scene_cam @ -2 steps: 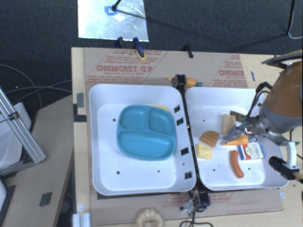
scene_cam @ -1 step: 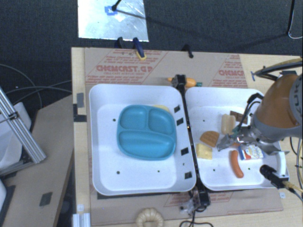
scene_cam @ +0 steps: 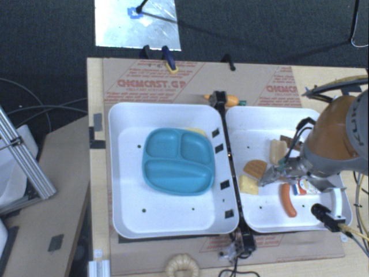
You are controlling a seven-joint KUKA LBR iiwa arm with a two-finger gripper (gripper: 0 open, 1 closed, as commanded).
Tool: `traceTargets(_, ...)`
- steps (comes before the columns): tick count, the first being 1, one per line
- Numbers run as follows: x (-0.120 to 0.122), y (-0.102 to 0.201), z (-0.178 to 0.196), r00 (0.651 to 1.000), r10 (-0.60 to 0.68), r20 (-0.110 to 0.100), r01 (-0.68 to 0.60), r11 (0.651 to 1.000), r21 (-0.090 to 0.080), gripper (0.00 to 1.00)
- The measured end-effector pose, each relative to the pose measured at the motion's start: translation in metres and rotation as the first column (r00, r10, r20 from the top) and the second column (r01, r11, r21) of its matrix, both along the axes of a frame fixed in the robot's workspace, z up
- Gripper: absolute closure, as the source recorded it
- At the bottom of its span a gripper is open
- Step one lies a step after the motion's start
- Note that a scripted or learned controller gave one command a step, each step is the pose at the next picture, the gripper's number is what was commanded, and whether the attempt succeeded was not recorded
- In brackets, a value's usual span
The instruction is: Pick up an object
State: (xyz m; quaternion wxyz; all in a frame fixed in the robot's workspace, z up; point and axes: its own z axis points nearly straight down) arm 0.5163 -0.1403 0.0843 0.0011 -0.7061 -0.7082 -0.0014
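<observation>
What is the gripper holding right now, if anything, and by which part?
It cannot be told. The gripper is low in the right bin, its tip beside the brown bread-like piece and the yellow piece, but no object shows between its fingers.

Blue divided plate (scene_cam: 177, 160) in left bin (scene_cam: 124, 154); foil sheet (scene_cam: 137, 15) beyond

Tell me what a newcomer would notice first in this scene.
The blue divided plate stands out, lying alone in the middle of the left bin. Next comes the grey arm with its orange band, reaching in from the right over the right bin, its end effector down among small food items: an orange-red sausage, a brown piece and a pale yellow piece.
</observation>
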Motion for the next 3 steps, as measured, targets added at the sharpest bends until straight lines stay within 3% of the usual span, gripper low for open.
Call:
traceTargets(1, 0.000, -0.001, 0.011, 1.000, -0.001, 0.002, 0.001, 1.000, -0.002, 1.00)
traceTargets(3, 0.007, -0.001, 0.117, 1.000, 0.001, 0.006, -0.001, 1.000, -0.005, 1.00)
